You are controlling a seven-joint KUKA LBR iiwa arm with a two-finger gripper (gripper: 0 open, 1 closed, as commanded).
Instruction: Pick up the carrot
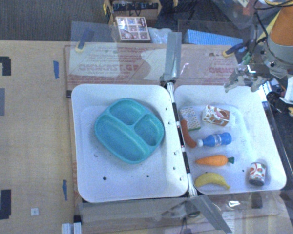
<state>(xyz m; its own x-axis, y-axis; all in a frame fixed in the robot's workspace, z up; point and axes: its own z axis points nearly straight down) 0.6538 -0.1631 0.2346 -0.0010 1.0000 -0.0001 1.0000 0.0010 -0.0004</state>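
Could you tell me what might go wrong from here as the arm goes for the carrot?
1. The carrot lies between the blue bottle and the banana, so descending fingers might bump or grab a neighbour instead.
2. The gripper hovers near the right bin's far rim, well away from the carrot; a small aiming error over that travel could mean a miss.

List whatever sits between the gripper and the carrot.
In the camera view, the milk carton and the blue bottle lie between the gripper and the carrot, all in the right bin.
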